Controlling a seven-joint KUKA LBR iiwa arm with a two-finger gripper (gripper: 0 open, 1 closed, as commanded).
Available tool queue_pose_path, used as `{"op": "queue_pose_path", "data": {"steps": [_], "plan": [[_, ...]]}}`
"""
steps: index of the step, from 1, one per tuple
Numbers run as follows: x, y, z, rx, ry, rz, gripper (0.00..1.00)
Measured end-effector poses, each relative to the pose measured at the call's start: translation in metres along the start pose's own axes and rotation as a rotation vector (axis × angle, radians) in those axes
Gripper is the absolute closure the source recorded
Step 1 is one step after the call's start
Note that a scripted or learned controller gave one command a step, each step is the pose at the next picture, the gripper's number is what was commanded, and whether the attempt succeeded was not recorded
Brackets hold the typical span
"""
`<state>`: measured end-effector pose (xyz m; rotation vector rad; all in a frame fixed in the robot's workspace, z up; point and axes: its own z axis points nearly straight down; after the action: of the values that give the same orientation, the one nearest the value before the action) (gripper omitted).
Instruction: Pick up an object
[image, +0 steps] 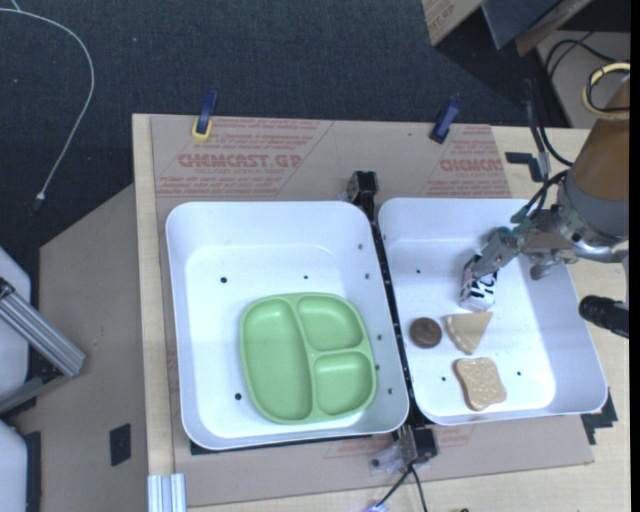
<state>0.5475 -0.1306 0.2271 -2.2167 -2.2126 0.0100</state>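
The right bin (560, 395) holds a brown round cookie (426, 333), a pale wedge-shaped piece (468, 329) and a tan slice of toast (480, 382). My gripper (481, 276) reaches in from the right and hangs over the bin's middle. A small black-and-white object (481, 289) sits right at its fingertips, just above the wedge. I cannot tell whether that object is between the fingers or lying on the bin floor under them.
The left bin (190, 250) carries a green plate (306, 356) with three compartments. Clamps sit at the board's back edge, one blue and yellow (205, 116), one blue (445, 120). A black bracket (363, 186) joins the two bins at the back.
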Motion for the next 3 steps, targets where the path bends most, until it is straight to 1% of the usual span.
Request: {"op": "queue_pose_path", "data": {"steps": [1,2,3], "plan": [[0.000,0.002,-0.005,-0.011,-0.002,-0.002,0.00],[-0.005,0.010,0.045,-0.005,-0.001,-0.001,0.00],[0.003,0.012,0.102,-0.010,-0.002,-0.002,0.00]]}}
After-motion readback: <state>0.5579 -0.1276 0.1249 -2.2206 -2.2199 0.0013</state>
